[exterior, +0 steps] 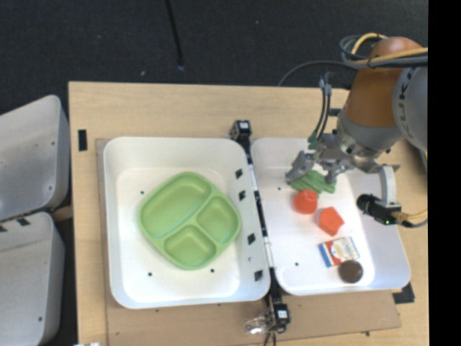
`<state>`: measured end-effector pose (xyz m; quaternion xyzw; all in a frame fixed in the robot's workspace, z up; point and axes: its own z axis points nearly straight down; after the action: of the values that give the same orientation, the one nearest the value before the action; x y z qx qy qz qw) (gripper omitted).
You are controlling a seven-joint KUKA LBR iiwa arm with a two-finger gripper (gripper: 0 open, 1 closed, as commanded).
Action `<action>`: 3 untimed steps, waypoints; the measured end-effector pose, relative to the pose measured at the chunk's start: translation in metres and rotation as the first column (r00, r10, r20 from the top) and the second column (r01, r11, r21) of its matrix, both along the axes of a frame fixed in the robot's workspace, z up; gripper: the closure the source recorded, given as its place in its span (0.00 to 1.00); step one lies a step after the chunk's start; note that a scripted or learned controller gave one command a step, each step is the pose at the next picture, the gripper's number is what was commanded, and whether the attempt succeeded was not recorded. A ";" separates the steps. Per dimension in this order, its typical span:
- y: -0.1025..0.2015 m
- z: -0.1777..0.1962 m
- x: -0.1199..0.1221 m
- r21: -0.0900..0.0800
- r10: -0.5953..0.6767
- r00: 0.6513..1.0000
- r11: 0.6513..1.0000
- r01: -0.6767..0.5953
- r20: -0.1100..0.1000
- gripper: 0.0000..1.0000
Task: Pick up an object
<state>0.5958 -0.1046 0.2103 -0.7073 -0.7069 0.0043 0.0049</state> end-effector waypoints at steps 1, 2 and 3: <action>0.000 0.008 0.003 -0.002 0.002 1.000 1.000 -0.002 0.014 0.00; -0.009 -0.052 0.000 -0.002 -0.001 1.000 1.000 0.001 0.010 0.00; -0.010 -0.104 0.000 -0.002 -0.003 1.000 1.000 0.003 0.011 0.00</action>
<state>0.5961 -0.1147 0.1060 -0.7082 -0.7060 0.0010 0.0001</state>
